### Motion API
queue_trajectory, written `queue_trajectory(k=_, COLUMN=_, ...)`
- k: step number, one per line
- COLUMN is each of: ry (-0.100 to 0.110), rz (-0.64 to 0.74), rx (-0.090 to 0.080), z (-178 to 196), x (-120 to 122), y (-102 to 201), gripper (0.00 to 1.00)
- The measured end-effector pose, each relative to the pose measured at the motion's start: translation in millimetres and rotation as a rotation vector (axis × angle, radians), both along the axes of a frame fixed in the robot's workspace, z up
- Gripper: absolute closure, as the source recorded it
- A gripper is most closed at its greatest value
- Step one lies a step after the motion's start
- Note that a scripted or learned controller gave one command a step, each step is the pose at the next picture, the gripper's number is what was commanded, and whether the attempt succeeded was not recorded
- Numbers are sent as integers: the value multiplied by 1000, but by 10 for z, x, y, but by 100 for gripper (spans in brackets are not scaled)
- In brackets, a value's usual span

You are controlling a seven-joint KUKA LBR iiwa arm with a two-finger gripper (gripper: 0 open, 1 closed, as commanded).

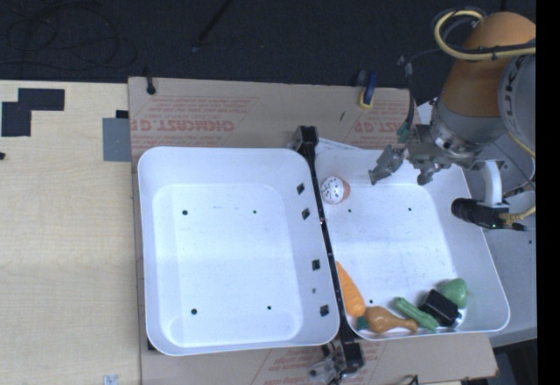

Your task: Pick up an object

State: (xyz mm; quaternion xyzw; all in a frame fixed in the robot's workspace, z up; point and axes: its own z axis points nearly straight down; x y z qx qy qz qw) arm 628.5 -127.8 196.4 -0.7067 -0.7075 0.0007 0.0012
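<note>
Two white bins sit side by side. The left bin [166, 199] is bare. The right bin [490, 269], across the black divider [317, 226] from it, carries everything worth picking.

Counted from that divider outward: one small white ball [332, 190] at the far end just beside the divider, one carrot [350, 289] lying along it near the front, then one orange toy [389, 319], one green stick [413, 313], one black block [440, 306] and one green lump [453, 290], all crowded in the front corner.

The gripper [407, 166] hangs over the bin's far rim, beyond the ball, fingers spread and holding nothing.

This looks like the approach step, no grasp made. Next it must descend over one piece; the ball is nearest.
</note>
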Motion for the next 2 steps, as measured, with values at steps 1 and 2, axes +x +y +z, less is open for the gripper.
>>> queue_trajectory(k=1, ry=-13, rz=4, rx=-1, z=1021, x=178, y=441, gripper=0)
queue_trajectory(k=2, ry=-14, rz=8, rx=1, z=2109, x=167, y=1149, gripper=0)
